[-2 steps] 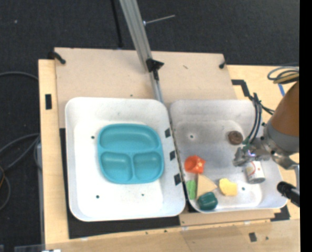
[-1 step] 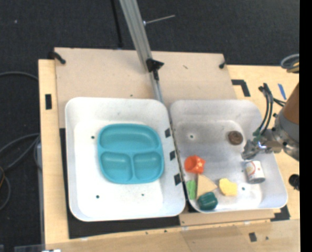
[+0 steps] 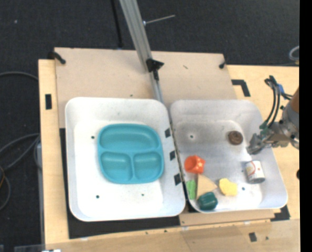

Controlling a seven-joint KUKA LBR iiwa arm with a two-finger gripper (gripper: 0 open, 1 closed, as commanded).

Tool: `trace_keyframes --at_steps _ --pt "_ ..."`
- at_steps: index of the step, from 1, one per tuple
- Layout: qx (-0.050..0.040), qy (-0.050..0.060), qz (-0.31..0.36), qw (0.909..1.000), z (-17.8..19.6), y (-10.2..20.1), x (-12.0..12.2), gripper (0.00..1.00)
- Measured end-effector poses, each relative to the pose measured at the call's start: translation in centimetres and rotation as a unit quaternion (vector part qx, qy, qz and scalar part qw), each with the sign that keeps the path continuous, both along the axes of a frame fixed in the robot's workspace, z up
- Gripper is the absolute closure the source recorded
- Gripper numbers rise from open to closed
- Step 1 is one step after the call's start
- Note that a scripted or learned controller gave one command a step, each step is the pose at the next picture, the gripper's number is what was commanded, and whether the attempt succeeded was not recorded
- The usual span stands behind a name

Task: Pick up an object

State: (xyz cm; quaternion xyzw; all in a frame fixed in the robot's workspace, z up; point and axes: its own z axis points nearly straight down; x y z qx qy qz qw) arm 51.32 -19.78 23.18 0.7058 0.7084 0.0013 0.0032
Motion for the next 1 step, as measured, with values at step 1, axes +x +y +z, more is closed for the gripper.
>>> trace_keyframes --at_steps 1 --pt "0.0015 0.001 0.003 1.0 1.18 5.45 1.64 1.0"
